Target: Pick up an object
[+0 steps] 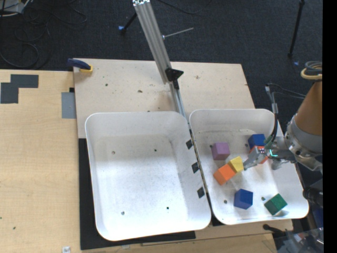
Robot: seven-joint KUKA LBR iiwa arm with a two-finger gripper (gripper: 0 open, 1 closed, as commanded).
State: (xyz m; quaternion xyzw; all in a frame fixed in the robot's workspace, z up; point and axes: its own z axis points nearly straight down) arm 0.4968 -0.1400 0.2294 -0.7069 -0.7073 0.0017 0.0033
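Reaching in from the right edge of the frame, the arm (308,123) sets its gripper (251,160) low inside the right bin (231,117), beside the yellow block.

Whether the gripper is wide or narrow cannot be told at this size, nor whether anything sits in it. Its tip is just right of the yellow block (236,164), which touches the orange block (225,174) at its lower left. A purple block (220,151) lies up and left of those two, and a blue block (257,140) sits just above the gripper. Nearer the bottom of the bin are a second blue block (243,198) and, toward the lower right corner, a green block (275,203). The left bin (105,125) fills the lower middle of the frame.
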